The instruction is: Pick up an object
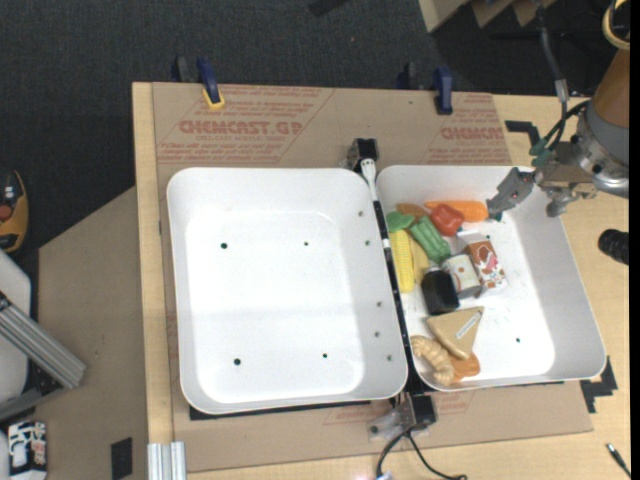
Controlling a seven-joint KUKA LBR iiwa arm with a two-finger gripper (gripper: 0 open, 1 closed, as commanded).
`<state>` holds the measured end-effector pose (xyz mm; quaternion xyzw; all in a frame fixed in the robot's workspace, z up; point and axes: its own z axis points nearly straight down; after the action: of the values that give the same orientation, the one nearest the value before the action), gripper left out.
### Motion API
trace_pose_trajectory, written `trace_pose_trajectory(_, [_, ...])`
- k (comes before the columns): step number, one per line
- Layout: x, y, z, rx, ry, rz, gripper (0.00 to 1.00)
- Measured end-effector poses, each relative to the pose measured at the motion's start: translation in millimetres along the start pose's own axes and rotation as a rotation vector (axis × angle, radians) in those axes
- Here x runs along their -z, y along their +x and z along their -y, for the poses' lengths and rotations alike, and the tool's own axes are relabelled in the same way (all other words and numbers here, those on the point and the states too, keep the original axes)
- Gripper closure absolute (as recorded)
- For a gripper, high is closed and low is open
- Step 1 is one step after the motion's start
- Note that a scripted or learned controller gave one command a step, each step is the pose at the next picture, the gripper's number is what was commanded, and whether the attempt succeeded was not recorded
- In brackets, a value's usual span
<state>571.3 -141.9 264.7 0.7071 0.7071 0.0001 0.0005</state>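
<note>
Heaped along the left wall of the right-hand shallow white bin point(560, 298): an orange plastic carrot point(458, 210) nearest the far edge, a green toy vegetable point(428, 236), a yellow corn cob point(402, 256), a small red-and-white printed box point(482, 264), a black rounded block point(439, 290), a tan wedge point(457, 327) and a knobbly tan-and-orange piece point(440, 359) towards the near edge. Carrot tip just beside the lower fingertip of the grey two-finger gripper point(528, 194), at the bin's far right corner. Jaws spread apart, nothing between them, one finger point(503, 196) angled down towards the carrot. Printing on the box too small to read. Left-hand white bin point(270, 288) touching along the shared edge. Brown protective sheet point(250, 118) beneath, red lettering "CHEMCAST GP" readable near the far edge, repeated upside down at the far right. Two blue clamps point(210, 80) on the far edge.
</note>
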Motion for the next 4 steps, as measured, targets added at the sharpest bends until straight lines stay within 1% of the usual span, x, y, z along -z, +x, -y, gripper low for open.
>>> trace_pose_trajectory(1, [11,0,-1,0.001,-0.003,0.001,1.00])
trace_pose_trajectory(2, [-46,66,7,0.005,0.007,-0.004,1.00])
trace_pose_trajectory(3, [-66,148,-10,0.008,0.004,-0.003,1.00])
trace_pose_trajectory(4, [-81,224,-19,0.008,0.001,-0.004,1.00])
